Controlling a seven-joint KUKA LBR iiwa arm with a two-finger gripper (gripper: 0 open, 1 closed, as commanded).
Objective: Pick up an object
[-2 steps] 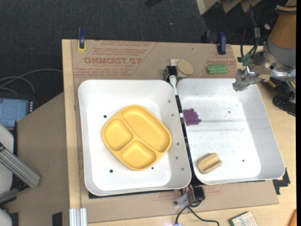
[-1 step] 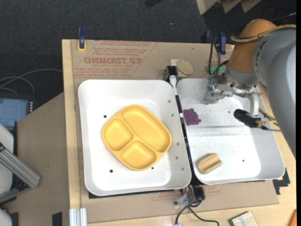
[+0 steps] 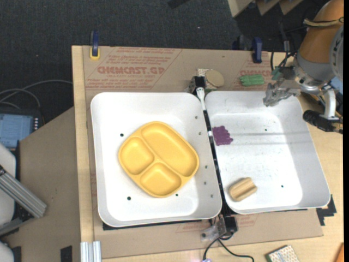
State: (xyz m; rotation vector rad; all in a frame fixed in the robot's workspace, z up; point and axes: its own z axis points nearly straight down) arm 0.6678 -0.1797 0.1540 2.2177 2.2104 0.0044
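While the arm waits at the far right, a tan block (image 3: 242, 189) lies near the front edge of the right bin (image 3: 305, 162). Beside it, the left bin (image 3: 103, 146) holds a yellow divided plate (image 3: 158, 158). Farther back, a purple scrap (image 3: 222, 135) lies in the right bin by the divider. The gripper (image 3: 275, 94) hovers over that bin's far rim; whether its jaws are released or clenched cannot be told.

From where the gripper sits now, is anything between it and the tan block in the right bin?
Nothing visible. The gripper is at the far edge of the right bin; the tan block lies near the bin's near edge. The purple piece sits off to the side by the divider, clear of that path.
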